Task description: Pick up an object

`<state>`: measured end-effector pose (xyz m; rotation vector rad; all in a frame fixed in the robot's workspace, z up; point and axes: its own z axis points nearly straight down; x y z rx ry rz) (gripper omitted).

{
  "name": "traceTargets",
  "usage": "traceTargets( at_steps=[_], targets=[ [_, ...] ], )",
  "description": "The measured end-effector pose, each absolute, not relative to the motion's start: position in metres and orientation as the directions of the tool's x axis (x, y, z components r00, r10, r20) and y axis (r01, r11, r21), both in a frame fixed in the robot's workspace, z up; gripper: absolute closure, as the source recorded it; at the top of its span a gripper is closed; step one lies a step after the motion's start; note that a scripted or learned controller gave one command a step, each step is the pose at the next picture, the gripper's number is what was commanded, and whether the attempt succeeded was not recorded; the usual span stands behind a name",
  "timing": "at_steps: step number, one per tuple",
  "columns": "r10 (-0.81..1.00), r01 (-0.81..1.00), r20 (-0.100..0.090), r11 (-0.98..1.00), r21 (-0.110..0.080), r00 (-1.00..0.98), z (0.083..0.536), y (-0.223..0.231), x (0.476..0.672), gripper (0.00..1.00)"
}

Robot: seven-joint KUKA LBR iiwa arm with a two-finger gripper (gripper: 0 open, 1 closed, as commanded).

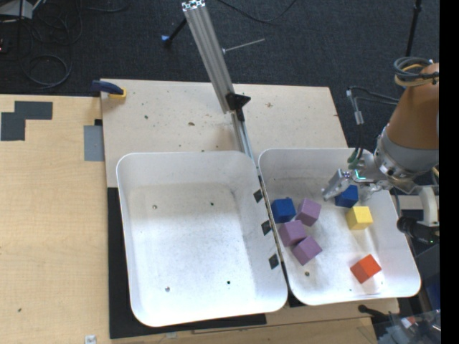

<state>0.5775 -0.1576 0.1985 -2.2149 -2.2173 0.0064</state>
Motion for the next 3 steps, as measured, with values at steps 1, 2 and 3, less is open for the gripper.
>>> traceTargets(
  at_steps=[1, 2, 3],
  targets=[
    [1.000, 1.000, 0.001, 0.000, -0.003, 0.000, 0.201, -0.158, 0.578, 0.00],
    [1.000, 1.000, 0.002, 0.000, -0.010, 0.000, 0.139, -0.158, 0.570, 0.00],
    [1.000, 1.000, -0.006, 0.001, 0.023, -0.001, 0.122, -0.160, 0.577, 0.00]
  ],
)
